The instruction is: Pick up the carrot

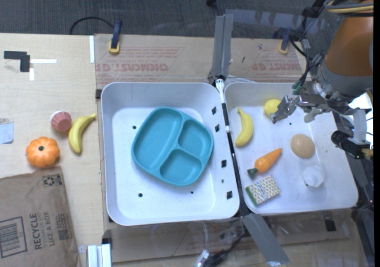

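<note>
Carrot near-left of my end effector

The carrot [266,161] lies in the right bin [341,197], its long axis slanting, tip far-right, leaf end near-left; my end effector [295,107] hovers farther back, fingers spread, pinching nothing.

Reached in from the right edge of the camera view, the grey arm with its orange band [350,46] filling the upper right corner. Bent downward from that band into a cluster of silver and black wrist hardware [323,97], with dark cables looped above. Extended leftward from there, the gripper [284,110] low and angled down toward the left. Ended in dark, narrow fingers [279,115], too small and too blurred for their spacing to be judged. Carried a black fitting [344,140] out at the lower right of the wrist.
</note>
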